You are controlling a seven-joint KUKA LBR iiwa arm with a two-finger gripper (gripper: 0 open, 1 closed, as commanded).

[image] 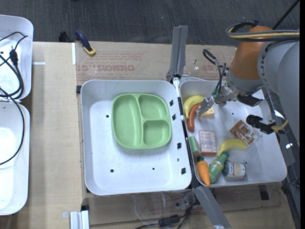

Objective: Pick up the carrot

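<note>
The carrot, orange with a green top, lies at the front left corner of the right bin, next to a green bottle. My gripper hangs over the far left part of that bin, well behind the carrot, near a yellow banana and a pale wedge. The arm's orange band rises behind it.
The right bin also holds a red sausage, a pink packet, a second banana, a brown snack pack and a small can. A green divided plate sits in the left bin.
</note>
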